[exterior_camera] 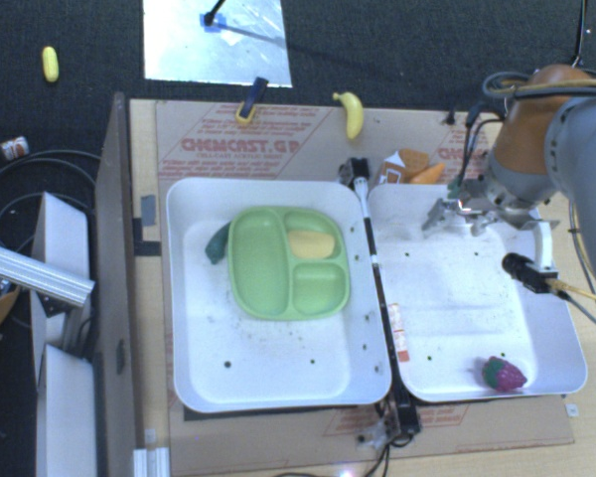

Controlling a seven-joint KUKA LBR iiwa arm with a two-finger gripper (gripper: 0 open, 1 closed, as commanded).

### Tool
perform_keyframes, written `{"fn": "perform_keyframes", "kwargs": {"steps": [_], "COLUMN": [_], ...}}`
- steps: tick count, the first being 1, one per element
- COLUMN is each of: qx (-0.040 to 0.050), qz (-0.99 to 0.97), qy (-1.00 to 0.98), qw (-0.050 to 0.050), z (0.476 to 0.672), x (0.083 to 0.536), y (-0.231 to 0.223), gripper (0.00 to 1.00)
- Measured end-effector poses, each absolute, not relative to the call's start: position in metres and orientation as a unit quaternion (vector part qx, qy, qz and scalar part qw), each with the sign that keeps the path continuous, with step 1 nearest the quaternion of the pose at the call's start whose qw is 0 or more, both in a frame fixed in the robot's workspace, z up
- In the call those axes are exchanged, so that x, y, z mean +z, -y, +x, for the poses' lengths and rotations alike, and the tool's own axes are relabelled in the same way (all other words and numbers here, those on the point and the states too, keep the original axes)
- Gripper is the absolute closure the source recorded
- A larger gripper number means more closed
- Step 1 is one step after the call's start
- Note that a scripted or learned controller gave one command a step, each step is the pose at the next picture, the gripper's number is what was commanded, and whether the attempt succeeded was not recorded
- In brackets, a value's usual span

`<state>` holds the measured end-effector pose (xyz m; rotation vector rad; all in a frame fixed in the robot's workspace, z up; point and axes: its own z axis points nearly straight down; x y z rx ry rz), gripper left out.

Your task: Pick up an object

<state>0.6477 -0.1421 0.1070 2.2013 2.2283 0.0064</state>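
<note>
Near the front right corner of the right white bin (556,366) lies a small pink and green strawberry-shaped toy (504,374). At the far edge of this bin hangs the tool (459,217) of the grey arm (566,137), low over the bin floor; whether its fingers are open or closed cannot be told. Nothing is seen between them. Inside the left white bin (194,366) rests a green divided plastic tray (283,263) with a yellow piece (313,243) in its far right compartment.

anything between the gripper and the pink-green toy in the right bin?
No. In the camera view, bare white floor of the right bin separates the gripper from the pink-green toy.
</note>
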Motion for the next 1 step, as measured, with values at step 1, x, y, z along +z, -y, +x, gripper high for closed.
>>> {"fn": "perform_keyframes", "kwargs": {"steps": [1], "qx": [0.0020], "qz": [0.703], "qy": [-0.711], "qw": [0.005], "z": [0.6477], "x": [0.1070], "y": [0.1421], "gripper": [0.00]}}
